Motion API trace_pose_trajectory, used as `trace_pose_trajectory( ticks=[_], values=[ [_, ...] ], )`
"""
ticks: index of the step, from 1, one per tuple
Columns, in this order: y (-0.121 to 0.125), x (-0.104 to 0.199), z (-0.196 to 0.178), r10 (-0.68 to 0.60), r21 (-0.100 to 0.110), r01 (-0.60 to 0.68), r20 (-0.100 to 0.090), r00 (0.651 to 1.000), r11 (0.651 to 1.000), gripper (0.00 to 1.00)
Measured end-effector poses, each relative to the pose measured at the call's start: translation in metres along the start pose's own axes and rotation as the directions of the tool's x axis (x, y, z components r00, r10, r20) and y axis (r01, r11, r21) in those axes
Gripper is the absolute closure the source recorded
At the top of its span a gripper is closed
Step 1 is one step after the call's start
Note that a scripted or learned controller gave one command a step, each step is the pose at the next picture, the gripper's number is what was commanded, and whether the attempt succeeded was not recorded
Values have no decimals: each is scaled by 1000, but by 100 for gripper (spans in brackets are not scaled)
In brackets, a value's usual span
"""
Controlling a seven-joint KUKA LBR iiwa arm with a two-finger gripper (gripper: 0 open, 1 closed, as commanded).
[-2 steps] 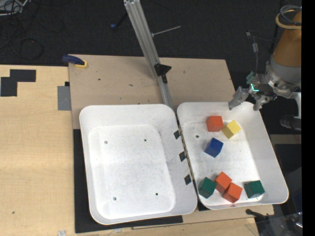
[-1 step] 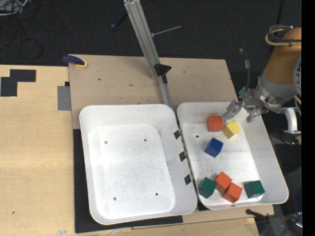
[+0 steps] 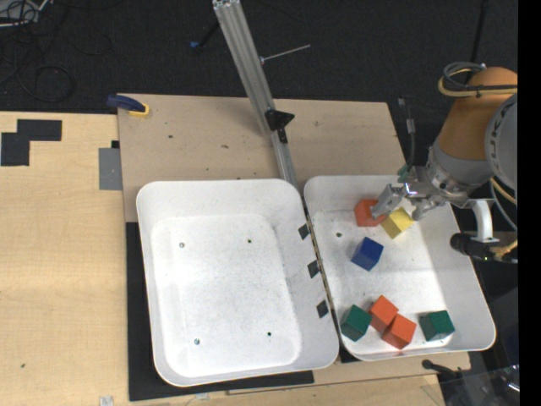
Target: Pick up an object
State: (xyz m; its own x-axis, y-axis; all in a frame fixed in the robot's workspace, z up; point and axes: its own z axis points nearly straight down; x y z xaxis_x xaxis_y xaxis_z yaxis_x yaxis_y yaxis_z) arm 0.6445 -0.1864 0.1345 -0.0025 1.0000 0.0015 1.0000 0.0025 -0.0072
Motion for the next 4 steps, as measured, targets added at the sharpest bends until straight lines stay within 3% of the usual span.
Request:
trace_pose_trajectory(
  ticks=[1,2,4],
  values=[
    [4,-2,1,1,-17,-1,5,1000,1000,0],
    [2,-2,-6,2,-12,-2,4,1000,1000,100],
    [7,-1,-113,0,-12,0,2,1000,1000,100]
  ],
)
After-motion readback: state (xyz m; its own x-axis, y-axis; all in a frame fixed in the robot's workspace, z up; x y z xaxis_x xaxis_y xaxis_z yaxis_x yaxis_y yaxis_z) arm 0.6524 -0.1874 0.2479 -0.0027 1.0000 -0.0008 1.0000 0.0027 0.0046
